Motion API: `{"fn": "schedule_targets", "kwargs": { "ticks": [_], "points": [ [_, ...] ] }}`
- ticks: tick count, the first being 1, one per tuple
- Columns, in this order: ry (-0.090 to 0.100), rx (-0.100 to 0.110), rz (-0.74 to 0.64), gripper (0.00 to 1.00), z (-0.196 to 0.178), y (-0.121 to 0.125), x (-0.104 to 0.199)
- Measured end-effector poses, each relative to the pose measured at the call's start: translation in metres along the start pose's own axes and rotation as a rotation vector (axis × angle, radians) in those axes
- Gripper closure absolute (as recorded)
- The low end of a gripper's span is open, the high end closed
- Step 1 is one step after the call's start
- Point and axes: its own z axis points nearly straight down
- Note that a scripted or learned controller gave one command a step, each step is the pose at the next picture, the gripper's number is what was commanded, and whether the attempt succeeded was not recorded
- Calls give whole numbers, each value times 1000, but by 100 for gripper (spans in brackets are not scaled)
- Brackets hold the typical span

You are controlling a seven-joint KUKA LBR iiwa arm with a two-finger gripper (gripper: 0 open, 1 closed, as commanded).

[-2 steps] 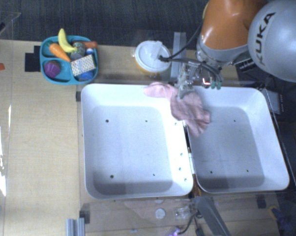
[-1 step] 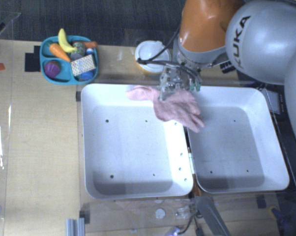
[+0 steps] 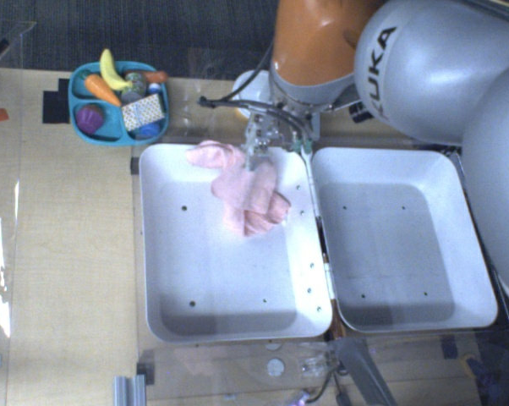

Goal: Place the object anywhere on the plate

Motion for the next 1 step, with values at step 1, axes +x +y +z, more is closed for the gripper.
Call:
{"fn": "schedule_targets", "kwargs": {
  "ticks": [1],
  "points": [
    [1,0,0,100,8,52,2]
  ]
}}
